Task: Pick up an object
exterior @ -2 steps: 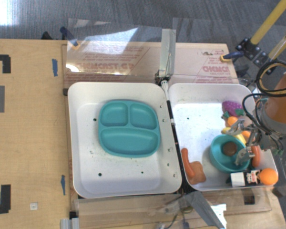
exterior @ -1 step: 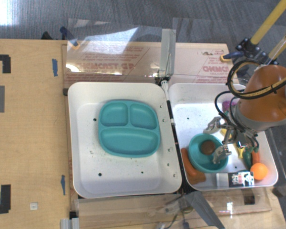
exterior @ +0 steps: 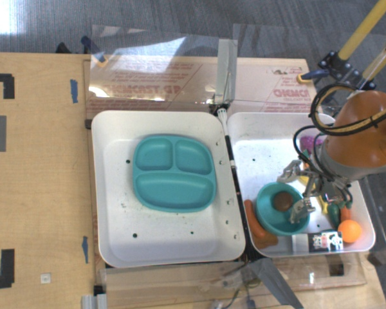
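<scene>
In the right bin (exterior: 264, 140) sits a teal bowl (exterior: 273, 210) with a small brown item (exterior: 282, 201) inside it. My gripper (exterior: 298, 190) hangs over the bowl's right side, below the orange wrist band. Its fingers stand apart, one above the bowl's far rim and one at its right rim, and nothing shows between them. An orange-brown sausage-like piece (exterior: 257, 227) lies against the bowl's left side. An orange ball (exterior: 350, 231), a green item (exterior: 335, 210) and a purple item (exterior: 307, 144) lie nearby, partly hidden by the arm.
The left bin (exterior: 109, 172) holds a teal divided plate (exterior: 175, 172). A small black-and-white card (exterior: 326, 241) lies at the right bin's front edge. A metal divider separates the bins. Clear panels stand behind them, and cables loop around the wrist.
</scene>
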`<state>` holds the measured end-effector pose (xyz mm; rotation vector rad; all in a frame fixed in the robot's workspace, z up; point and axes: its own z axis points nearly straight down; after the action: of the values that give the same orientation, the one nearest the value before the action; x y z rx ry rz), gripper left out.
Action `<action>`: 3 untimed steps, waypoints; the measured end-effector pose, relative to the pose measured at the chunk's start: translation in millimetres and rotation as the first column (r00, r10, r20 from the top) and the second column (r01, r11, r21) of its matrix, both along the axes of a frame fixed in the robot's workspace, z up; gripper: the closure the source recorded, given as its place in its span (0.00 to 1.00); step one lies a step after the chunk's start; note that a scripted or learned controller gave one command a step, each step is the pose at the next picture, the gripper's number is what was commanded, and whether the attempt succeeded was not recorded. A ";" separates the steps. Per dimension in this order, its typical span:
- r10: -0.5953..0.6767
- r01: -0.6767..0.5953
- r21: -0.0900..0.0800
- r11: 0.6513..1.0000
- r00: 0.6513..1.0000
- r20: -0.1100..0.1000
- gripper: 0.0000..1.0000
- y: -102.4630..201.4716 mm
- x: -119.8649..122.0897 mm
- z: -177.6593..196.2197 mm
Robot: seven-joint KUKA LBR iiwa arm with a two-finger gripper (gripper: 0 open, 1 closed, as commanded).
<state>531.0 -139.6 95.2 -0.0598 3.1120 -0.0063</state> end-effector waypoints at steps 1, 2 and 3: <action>-0.003 0.003 -0.005 1.000 1.000 0.009 0.00 12.5 -14.3 0.8; 0.160 -0.160 -0.002 0.987 0.987 -0.005 0.00 -16.4 -28.4 -3.8; 0.134 -0.134 0.002 0.991 0.991 -0.012 0.00 -18.3 -26.5 -4.6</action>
<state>504.5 -157.9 90.6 -0.2690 3.1130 -0.0009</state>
